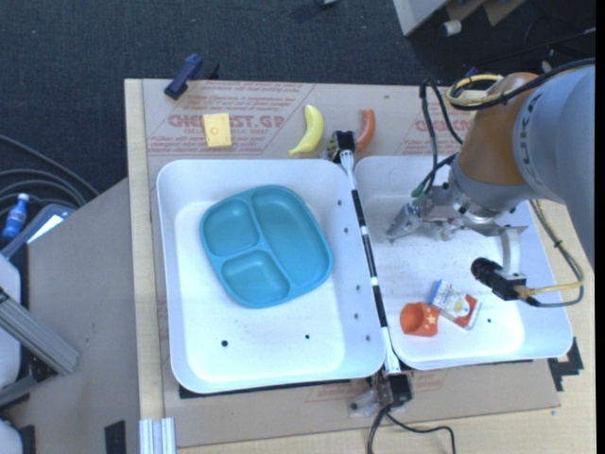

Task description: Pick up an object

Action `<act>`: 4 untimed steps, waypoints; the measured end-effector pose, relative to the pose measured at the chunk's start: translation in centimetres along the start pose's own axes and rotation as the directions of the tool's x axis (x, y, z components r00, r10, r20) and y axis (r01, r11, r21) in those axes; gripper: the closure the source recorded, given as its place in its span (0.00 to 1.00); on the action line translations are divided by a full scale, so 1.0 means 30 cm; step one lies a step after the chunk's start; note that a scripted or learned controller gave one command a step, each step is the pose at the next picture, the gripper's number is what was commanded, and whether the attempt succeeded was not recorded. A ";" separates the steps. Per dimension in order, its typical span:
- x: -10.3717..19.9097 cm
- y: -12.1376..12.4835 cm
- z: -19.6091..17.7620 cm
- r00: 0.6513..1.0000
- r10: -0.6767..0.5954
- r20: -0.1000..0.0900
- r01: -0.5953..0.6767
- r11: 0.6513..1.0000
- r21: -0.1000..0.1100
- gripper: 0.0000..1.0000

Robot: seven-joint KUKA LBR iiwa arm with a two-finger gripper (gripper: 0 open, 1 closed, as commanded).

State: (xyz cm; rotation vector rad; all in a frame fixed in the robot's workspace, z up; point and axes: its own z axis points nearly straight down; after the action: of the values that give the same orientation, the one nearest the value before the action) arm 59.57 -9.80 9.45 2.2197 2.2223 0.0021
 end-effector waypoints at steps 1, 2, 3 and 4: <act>0.001 0.002 -0.033 1.000 0.000 0.000 0.000 1.000 -0.002 1.00; 0.001 0.001 -0.033 1.000 0.000 0.000 0.000 1.000 -0.001 0.00; 0.002 0.003 -0.066 1.000 -0.001 0.000 0.001 1.000 -0.003 1.00; 0.002 0.002 -0.066 1.000 -0.001 0.000 0.001 1.000 -0.002 0.00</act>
State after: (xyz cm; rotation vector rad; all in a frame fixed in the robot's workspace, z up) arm 59.64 -9.75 11.42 2.2179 2.2219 0.0052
